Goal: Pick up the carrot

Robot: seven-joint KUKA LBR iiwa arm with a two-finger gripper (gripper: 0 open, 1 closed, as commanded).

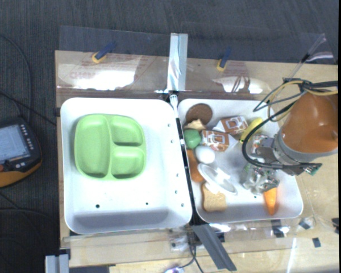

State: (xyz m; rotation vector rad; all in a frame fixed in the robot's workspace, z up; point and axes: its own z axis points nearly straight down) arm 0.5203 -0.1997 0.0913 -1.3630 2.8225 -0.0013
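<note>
A dark ribbed carpet surrounds a pale wooden table (102,67) bearing two shallow white plastic bins. The claw (260,179), a glinting metal cluster under the arm's orange band, hangs inside the right bin (287,212); whether it is apart or together I cannot tell. Just beside it, toward the bin's near right corner, lies the carrot (270,201), a short tapered orange cone. Left of the claw sit a clear crinkled wrapper (217,181), a tan bread slice (213,199) and a smooth white egg (204,154). Farther left and beyond are a green round piece (191,138), printed cartons (224,132) and a brown disc (199,112). Well left, the other bin (91,209) holds a matte green divided tray (109,147).
</note>
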